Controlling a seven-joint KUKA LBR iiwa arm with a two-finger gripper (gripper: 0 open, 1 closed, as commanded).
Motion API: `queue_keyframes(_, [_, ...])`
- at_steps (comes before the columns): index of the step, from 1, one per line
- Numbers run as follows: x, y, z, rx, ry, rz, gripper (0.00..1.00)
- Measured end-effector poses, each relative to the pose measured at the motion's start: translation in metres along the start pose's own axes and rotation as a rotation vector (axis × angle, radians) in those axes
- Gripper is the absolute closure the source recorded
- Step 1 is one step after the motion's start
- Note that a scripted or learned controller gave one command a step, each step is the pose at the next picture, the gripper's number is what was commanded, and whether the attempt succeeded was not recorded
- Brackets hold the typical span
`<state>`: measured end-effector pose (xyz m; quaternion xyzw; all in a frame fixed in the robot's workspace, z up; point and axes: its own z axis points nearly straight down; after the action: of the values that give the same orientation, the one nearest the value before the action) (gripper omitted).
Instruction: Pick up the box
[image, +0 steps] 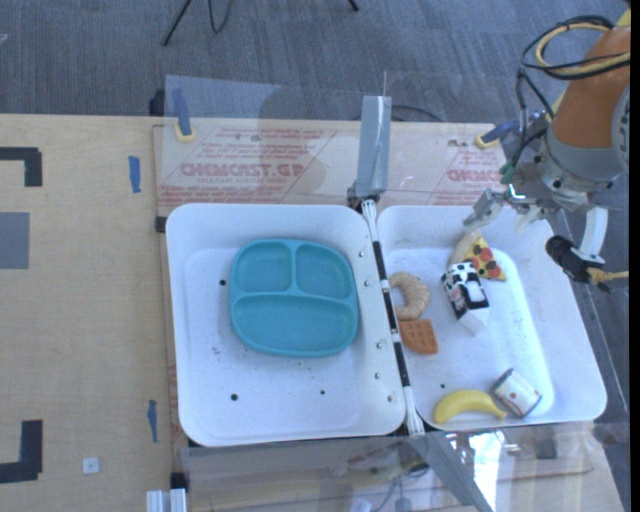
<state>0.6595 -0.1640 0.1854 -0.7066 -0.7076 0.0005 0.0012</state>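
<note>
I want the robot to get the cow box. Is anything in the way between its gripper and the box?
Partly. The pizza slice lies against the top end of the box, on the side facing the gripper hovering over the right bin's far edge. From straight above, the box looks uncovered. The croissant and waffle lie to its left, apart.

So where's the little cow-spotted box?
The box lies in the right bin, near its middle, just below the pizza slice and right of the croissant.
</note>
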Motion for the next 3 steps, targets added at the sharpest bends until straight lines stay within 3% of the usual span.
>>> queue_keyframes(1, [-0.028, -0.125, -0.088, -0.001, -0.001, -0.162, 0.00])
queue_keyframes(2, [-0.060, -0.121, -0.250, -0.005, -0.004, -0.127, 0.00])
queue_keyframes(3, [-0.060, -0.118, -0.260, -0.008, -0.008, -0.130, 1.00])
